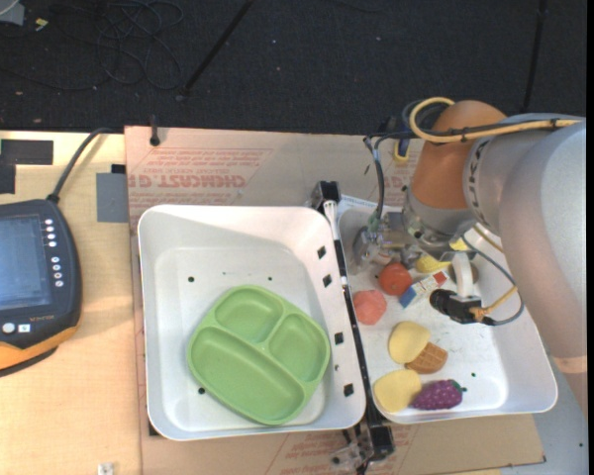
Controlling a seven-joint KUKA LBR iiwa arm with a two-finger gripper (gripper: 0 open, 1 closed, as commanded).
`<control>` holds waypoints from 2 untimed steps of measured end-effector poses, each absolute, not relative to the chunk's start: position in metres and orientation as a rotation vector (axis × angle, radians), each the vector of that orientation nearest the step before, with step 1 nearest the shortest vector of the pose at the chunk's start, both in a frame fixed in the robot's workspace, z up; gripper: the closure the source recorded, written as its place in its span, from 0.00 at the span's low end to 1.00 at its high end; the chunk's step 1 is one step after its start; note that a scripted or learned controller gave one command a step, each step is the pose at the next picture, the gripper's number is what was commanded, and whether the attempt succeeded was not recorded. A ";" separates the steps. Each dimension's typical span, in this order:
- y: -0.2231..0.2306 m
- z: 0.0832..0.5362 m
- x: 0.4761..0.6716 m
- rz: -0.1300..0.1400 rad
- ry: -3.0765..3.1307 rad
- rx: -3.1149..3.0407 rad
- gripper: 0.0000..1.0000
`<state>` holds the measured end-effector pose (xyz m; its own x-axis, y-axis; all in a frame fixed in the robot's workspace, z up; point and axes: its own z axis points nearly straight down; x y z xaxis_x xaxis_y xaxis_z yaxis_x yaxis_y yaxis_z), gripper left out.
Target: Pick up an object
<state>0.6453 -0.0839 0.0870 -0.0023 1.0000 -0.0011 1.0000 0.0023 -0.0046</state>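
Several toys crowd the right bin, a red ball at its ten o'clock corner just beneath the gripper, so, jaws' state untellable, I would descend squarely there, avoiding the neighbouring pieces.

I saw a small round red plastic tomato lying in the right bin, just beside a pink round piece.
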 end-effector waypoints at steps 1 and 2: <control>-0.081 0.088 0.597 -0.002 -2.220 -2.224 0.00; -0.081 0.096 0.598 -0.001 -2.215 -2.217 1.00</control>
<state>0.5984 -0.0812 0.0958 0.0012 1.0000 0.0056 1.0000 -0.0012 -0.0050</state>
